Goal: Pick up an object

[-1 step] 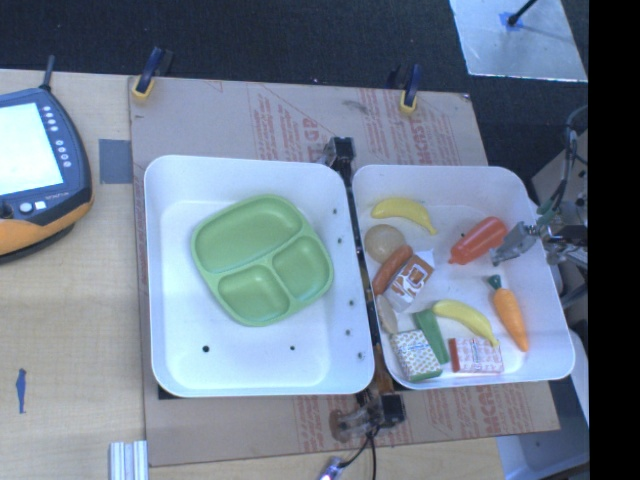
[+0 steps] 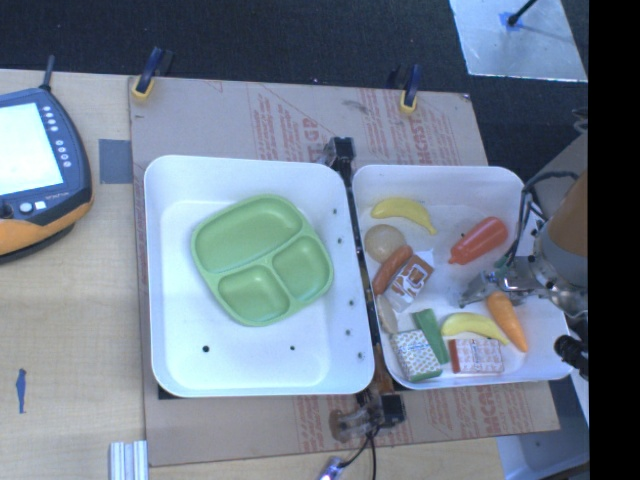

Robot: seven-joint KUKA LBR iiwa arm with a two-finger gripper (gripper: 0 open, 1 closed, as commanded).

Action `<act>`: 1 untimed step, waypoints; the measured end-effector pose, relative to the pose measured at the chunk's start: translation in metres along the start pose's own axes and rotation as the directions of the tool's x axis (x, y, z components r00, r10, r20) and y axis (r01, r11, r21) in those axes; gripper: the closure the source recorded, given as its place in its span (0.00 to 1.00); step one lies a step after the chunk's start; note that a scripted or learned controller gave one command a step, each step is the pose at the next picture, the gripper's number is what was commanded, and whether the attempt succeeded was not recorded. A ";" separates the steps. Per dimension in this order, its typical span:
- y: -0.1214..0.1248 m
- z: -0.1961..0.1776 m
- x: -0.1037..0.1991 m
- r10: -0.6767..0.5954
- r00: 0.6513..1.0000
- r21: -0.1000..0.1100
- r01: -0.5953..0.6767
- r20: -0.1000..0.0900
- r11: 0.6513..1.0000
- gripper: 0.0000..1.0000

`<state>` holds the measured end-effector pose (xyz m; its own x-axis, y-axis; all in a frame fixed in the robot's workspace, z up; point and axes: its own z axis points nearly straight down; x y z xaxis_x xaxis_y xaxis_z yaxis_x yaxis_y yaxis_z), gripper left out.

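Note:
The right bin (image 2: 440, 180) holds several toy foods. A yellow banana (image 2: 403, 213) lies at its far side, with a red pepper (image 2: 478, 240) to the right of it. A beige onion (image 2: 385, 240), an orange sausage (image 2: 392, 266) and a small red-and-white carton (image 2: 412, 280) sit near the left wall. Toward the front are a green piece (image 2: 430, 333), a green-and-white box (image 2: 413, 358), a second banana (image 2: 472, 325), an orange carrot (image 2: 506, 319) and a red-and-white box (image 2: 478, 356). My gripper (image 2: 490, 286) hangs low at the bin's right side, just above the carrot and the second banana.
The left bin (image 2: 170, 268) holds a green divided plate (image 2: 262, 258). A tablet-like controller (image 2: 35, 168) lies at the bench's left edge. Clamps (image 2: 148, 73) (image 2: 409, 88) hold the cardboard sheet at the back. The arm's body (image 2: 570, 228) stands over the right bin's right wall.

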<state>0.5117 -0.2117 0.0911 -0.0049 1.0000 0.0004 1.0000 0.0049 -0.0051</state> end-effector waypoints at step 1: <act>0.000 -0.010 -0.001 -0.003 1.000 0.002 0.003 0.001 1.000 1.00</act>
<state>0.5117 -0.2128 0.1014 -0.0079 1.0000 -0.0010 0.9999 0.0079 -0.0070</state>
